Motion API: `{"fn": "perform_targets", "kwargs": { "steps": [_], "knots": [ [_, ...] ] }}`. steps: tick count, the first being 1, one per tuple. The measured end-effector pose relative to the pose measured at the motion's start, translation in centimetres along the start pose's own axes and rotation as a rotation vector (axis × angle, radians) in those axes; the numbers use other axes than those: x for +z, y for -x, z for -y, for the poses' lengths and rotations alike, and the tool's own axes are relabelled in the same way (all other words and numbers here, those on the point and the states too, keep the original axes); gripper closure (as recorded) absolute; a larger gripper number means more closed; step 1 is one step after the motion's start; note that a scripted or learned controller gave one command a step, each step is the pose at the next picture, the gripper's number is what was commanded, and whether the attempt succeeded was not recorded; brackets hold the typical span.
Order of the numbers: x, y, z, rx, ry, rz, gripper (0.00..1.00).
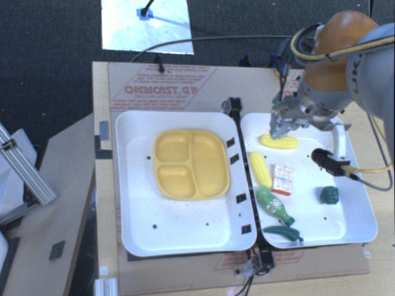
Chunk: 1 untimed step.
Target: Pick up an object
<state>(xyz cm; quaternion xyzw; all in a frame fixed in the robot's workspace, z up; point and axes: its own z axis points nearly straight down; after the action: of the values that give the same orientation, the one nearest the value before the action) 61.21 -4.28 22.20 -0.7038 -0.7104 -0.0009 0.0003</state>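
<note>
My gripper (277, 132) reaches down into the far part of the right bin (364, 224), right at the left end of a yellow banana-like piece (282, 143). Its fingertips touch or nearly touch that piece. In the same bin lie a corn cob (260, 168), a small red and white packet (283, 179), a green bottle (274, 205), a dark green pod (284, 232) near the front edge and a dark green lump (329, 195) to the right.
The left bin (133, 227) holds a yellow divided plate (190, 163). A black divider with clips (245, 171) runs between the bins. A black cable connector (327, 160) hangs over the right bin beside the arm.
</note>
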Motion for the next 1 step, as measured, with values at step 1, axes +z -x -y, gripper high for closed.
{"fn": "perform_targets", "kwargs": {
  "steps": [1],
  "knots": [
    [-0.89,-5.59,0.87,-0.001,0.001,-0.001,1.0]
  ]
}}
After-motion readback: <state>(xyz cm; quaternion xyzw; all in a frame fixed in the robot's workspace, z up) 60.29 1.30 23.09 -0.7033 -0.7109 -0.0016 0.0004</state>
